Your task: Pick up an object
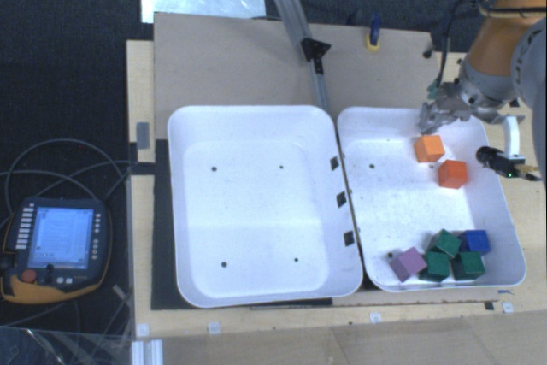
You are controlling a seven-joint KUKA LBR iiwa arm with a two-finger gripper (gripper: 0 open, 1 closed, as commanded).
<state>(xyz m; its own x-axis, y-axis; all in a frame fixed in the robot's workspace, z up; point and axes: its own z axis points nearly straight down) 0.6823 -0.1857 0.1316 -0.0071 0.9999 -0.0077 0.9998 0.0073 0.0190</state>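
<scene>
Now we see the gripper (432, 120) just above the orange cube (429, 148) (finger state: cannot tell); a slightly off-centre descent could knock it aside.

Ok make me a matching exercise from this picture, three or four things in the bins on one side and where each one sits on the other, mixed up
Things:
1. purple block
2. blue block
3. lighter orange block
4. darker orange block

Places:
A. right-hand bin, just under the gripper
B. left end of the bottom cluster
C. between the top block and the cluster
D. right end of the cluster, upper side

Pairs: 1-B, 2-D, 3-A, 4-C
</scene>
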